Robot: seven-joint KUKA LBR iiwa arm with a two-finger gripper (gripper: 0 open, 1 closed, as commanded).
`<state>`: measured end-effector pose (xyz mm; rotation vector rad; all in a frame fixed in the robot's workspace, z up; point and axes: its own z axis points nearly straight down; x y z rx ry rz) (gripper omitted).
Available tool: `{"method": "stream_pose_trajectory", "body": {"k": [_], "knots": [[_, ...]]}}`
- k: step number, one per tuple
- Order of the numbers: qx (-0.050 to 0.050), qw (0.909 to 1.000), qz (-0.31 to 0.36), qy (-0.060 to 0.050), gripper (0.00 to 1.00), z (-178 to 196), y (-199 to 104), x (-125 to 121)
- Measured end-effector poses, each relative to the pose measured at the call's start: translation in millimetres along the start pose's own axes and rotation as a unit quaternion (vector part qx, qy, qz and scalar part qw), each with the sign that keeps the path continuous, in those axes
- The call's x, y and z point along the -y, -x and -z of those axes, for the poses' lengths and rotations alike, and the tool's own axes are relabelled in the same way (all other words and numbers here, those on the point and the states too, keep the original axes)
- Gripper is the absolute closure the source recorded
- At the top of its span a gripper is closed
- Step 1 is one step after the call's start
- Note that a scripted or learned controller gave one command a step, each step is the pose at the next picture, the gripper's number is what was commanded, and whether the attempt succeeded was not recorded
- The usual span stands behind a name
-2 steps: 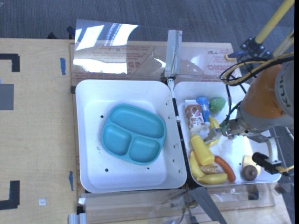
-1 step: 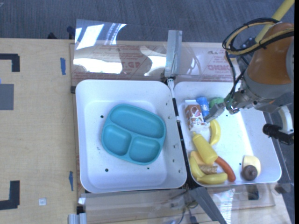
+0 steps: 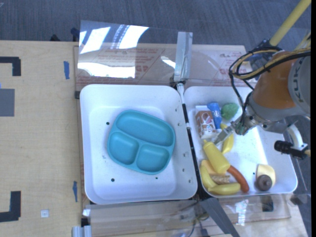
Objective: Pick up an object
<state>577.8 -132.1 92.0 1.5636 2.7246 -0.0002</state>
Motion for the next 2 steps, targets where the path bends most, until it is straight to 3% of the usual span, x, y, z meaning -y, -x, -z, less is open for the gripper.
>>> {"method": "stream_pose_trajectory", "body": {"k": [1, 2], "knots": [[0.001, 1.0000, -0.001, 0.002, 1.00, 9.7, 0.3, -1.7], [0.001, 0.9961, -0.088, 0.003, 1.00, 94.5, -36.5, -75.7]]}}
